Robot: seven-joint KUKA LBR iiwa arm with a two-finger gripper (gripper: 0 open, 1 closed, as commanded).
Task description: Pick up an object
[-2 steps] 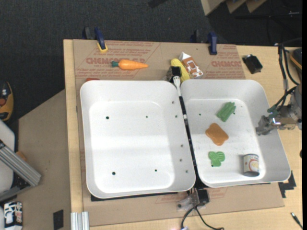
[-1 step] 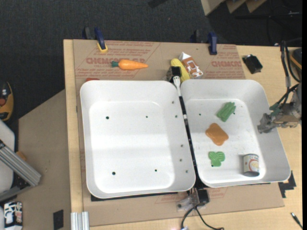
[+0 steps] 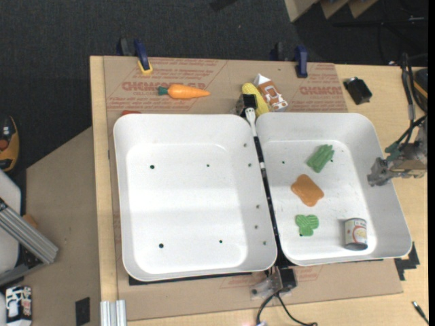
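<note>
Gripper sits at the right bin's right rim, off every object; can't tell how the jaws stand from this angle. Four candidates in that bin: green piece nearest its centre, orange lump just below it, second green piece lower, can in the lower right corner. All lie apart, so any one should allow a clean approach. Carrot lies on the worktop above the left bin, likely out of play. Nothing picked yet.
</note>
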